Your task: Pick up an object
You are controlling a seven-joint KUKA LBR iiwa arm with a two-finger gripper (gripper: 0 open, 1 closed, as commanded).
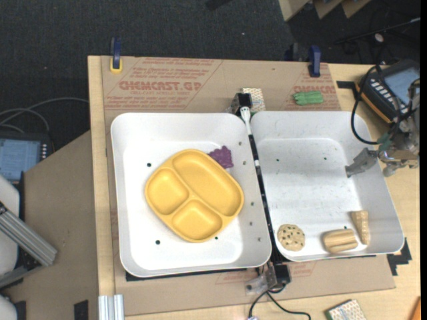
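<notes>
Looking down, you've got the gripper [365,160] at the right bin's [300,152] right rim, over bare floor w/ nothing between its fingers; can't tell if they're spread or closed. Cookie [291,237], bread roll [339,239] & a tan piece [361,227] sit near that bin's front edge. Left bin [130,145]: yellow divided tray [193,194], purple item [221,156] touching its rear edge.

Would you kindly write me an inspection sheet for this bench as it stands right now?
Surface: cardboard-covered bench bearing left bin and right bin.
Job's things: yellow divided tray and purple piece in left bin; cookie and two bread-like pieces in right bin.
Clutter: green object on the cardboard.
Grippers: gripper over right bin's right edge.
Cables: black cable at front edge.
Surroundings: dark carpet.
</notes>
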